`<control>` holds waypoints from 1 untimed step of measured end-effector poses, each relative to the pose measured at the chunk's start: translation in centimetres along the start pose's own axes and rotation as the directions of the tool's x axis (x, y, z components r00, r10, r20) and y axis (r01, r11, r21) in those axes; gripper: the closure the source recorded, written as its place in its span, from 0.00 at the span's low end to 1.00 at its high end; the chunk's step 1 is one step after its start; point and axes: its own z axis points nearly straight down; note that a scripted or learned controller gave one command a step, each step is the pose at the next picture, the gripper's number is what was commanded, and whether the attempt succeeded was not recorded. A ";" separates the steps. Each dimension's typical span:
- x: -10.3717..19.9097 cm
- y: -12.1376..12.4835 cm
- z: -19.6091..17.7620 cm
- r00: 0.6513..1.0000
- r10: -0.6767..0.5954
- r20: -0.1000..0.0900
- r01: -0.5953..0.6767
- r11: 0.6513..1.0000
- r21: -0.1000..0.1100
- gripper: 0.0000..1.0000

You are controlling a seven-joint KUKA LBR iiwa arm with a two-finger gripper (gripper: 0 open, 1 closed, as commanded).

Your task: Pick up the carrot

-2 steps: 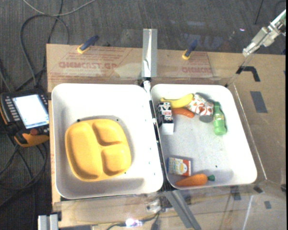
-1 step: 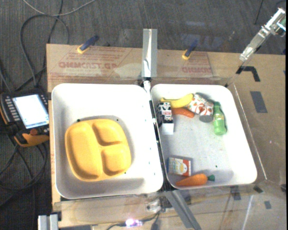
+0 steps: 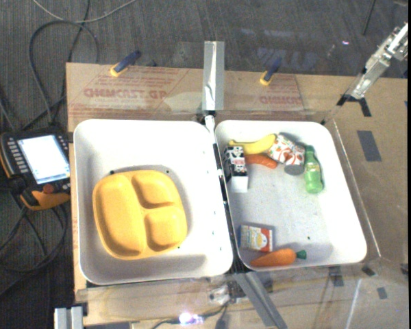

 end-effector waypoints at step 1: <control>3.0 4.5 10.8 0.971 -0.240 -0.001 0.240 0.971 -0.003 0.00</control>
